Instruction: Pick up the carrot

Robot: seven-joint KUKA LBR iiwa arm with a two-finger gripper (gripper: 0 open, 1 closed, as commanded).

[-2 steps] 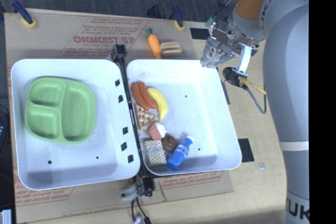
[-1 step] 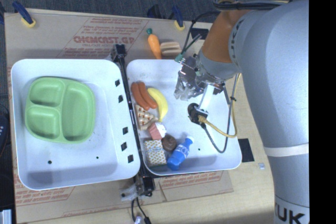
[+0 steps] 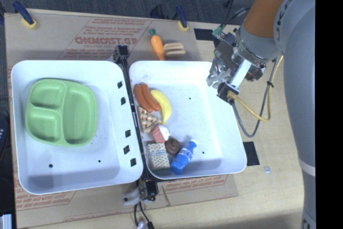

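1. The carrot [image 3: 157, 46] lies outside both bins, on the cardboard sheet [image 3: 96, 37] that covers the counter [image 3: 268, 190], just beyond the far rim of the right bin [image 3: 214, 115].
2. Its long axis runs nearly along the view's vertical, tilted slightly: the green stem end points to the far edge, the orange tip toward the right bin.
3. A small sandwich-like toy [image 3: 174, 50] sits just beside the carrot on its right.
4. The hand [image 3: 218, 79] hangs at the right bin's far right corner, well apart from the carrot, with the grey arm [image 3: 289, 19] slanting down to it from the upper right.
5. Whether the hand is open or closed cannot be told from this angle; nothing is seen held in it.
6. The right bin holds sausages [image 3: 146, 96], a banana [image 3: 163, 105], a blue bottle [image 3: 183, 157] and other small toys crowded along its left side.
7. The left bin [image 3: 32, 174] holds a green divided plate [image 3: 61, 111].
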